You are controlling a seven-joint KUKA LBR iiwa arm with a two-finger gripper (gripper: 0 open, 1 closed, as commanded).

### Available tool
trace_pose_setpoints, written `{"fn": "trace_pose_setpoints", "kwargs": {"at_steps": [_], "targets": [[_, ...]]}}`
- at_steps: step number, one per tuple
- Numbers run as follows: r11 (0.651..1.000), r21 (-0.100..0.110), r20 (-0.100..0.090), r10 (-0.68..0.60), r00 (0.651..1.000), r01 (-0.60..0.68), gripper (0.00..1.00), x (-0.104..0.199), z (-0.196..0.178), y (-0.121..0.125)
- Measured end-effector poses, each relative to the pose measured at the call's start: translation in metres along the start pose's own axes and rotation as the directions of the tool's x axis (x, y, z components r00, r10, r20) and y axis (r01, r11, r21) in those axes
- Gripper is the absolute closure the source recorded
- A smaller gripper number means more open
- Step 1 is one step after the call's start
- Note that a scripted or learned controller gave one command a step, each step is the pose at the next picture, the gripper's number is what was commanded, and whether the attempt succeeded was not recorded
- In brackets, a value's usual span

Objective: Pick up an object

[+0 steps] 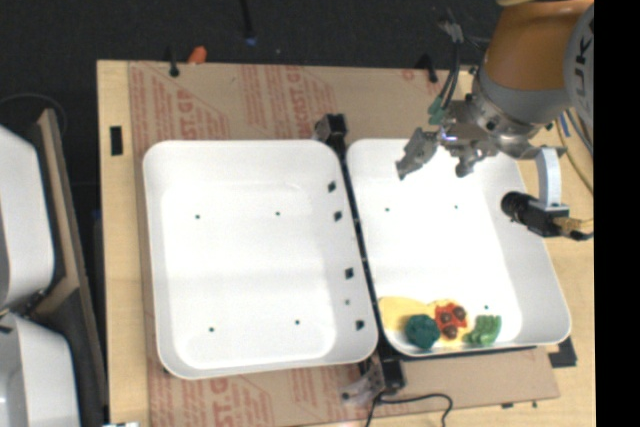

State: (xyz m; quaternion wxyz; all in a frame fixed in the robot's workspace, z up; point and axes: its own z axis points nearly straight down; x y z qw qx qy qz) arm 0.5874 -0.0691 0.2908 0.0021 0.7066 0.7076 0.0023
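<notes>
So going left to right: the left bin (250, 255) has nothing worth chasing, it's just white plastic sitting on the bench (230, 100). All the action is in the right bin (450, 245). The stuff to grab is bunched along its near edge: a yellow flat piece (400, 306), a dark teal lump (421, 331) sitting on it, a red and black thing (450, 316) just beside that, and a small green piece (485, 329) at the right end.

The claw (438, 157) hangs over the far end of that same bin, fingers spread apart, nothing between them. So the pile lies well apart from it, toward the camera and only a touch to the right. My guess is the next move is mostly a pull along the bin's length toward the near rim, then down.
</notes>
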Motion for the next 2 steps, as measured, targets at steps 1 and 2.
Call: {"fn": "trace_pose_setpoints", "kwargs": {"at_steps": [1,2], "targets": [[1.000,0.006,0.000,0.003,1.000,-0.003,0.00,-0.002,0.010,-0.044],[1.000,0.009,0.000,0.004,1.000,-0.004,0.00,-0.010,0.044,-0.097]]}}
